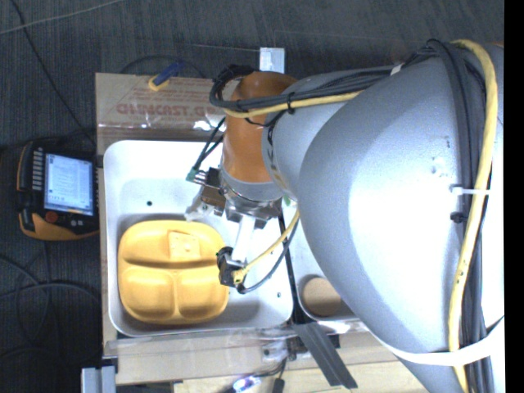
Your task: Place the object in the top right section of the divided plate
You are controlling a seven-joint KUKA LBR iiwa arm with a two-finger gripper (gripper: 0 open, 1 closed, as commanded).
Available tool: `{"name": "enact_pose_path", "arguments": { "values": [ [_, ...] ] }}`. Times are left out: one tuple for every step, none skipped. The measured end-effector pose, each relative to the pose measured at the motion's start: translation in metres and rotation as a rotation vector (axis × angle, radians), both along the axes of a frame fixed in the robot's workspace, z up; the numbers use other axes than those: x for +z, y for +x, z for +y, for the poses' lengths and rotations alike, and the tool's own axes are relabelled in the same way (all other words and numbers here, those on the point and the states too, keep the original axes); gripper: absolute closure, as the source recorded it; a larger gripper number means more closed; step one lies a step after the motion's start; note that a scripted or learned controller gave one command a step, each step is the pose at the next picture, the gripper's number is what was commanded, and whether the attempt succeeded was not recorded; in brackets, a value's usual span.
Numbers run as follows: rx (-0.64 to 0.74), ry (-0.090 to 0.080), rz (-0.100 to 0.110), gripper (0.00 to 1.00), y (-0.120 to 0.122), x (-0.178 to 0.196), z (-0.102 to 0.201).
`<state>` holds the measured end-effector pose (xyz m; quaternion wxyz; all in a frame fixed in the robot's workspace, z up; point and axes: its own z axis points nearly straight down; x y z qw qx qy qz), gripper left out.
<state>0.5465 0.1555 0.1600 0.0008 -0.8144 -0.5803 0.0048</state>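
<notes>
The divided plate [173,279] is showing as smooth yellow plastic with a soft sheen. The bin [139,178] is looking like glossy white plastic, light glaring off its wall. The arm [393,203] is gleaming in smooth grey casing, its orange band [246,137] satin. The cardboard [155,105] behind is looking matt brown, and the floor [65,47] is reading as rough dark carpet.

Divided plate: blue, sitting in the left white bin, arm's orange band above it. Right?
Not quite. The divided plate is yellow, not blue, as the camera view shows. The rest holds: it sits in the left white bin, and the arm's orange band shows just above it in the picture.
</notes>
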Motion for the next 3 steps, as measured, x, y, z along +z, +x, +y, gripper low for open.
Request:
{"name": "enact_pose_path", "arguments": {
  "values": [
    [-0.141, -0.004, -0.052, 0.00, -0.046, -0.063, 0.028],
    [0.014, -0.002, -0.002, 0.00, -0.061, 0.041, -0.034],
    [0.080, -0.001, -0.002, 0.00, -0.058, 0.082, 0.036]
  ]
}}
